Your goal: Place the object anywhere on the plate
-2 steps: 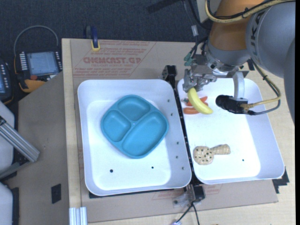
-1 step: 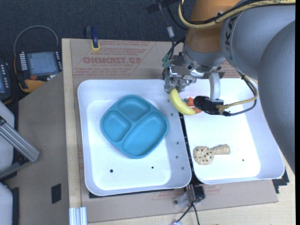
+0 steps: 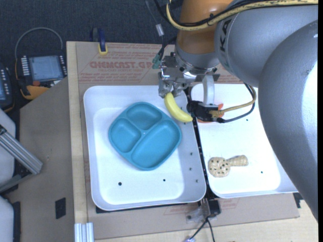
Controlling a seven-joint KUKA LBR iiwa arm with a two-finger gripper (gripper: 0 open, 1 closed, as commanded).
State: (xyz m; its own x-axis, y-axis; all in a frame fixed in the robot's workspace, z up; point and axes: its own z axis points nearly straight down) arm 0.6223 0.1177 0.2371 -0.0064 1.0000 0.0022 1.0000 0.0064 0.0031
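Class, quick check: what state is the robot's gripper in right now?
Gripper: shut on the banana, holding it above the upper right edge of the blue plate.

Bright, even light falls from above, and the two white bins (image 3: pixel 146 195) come close to washing out, their floors nearly featureless. Shadows are soft and short: a faint one hugs the lower right rim of the blue plate (image 3: pixel 145 135), another lies under the banana (image 3: pixel 176 111) at upper centre. The grey arm (image 3: pixel 282 74) on the right carries broad, smooth highlights (strongest along its upper edge), and its orange band (image 3: pixel 207 9) shows a mild sheen. The dark floor at the top and left stays dim, with little detail. Focus is fair at centre; the arm nearest the lens looks soft, and fine print on the worktop (image 3: pixel 75 135) is slightly blurred.
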